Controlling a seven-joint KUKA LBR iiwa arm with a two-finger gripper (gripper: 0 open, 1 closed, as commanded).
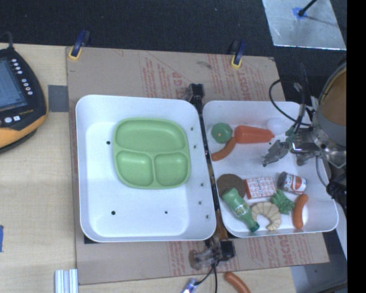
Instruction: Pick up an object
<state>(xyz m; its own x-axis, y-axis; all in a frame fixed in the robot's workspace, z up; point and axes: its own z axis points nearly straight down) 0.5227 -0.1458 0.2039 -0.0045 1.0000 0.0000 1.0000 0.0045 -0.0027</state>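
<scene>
carrot (252, 134) | orange, lying flat | upper right bin; can (291, 181) | on its side | right of centre

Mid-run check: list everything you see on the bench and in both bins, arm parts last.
Left bin: 1, white, bench centre.
Divided plate: 1, light green, in left bin.
Right bin: 1, white, beside left bin.
Carrot: 1, orange, right bin top.
Green ball: 1, green, left of carrot.
Sausages: 2, orange-brown, one below ball, one at lower right.
Bottle: 1, green, bin bottom.
Croissant: 1, tan, beside bottle.
Small box: 1, red-white, bin middle.
Can: 1, right of box.
Pendant: 1, orange-black, bench left.
Clamps: 2, blue-yellow, cardboard top edge.
Hand: 1, grey, over right bin.
Arm: 1, orange band, right.
</scene>
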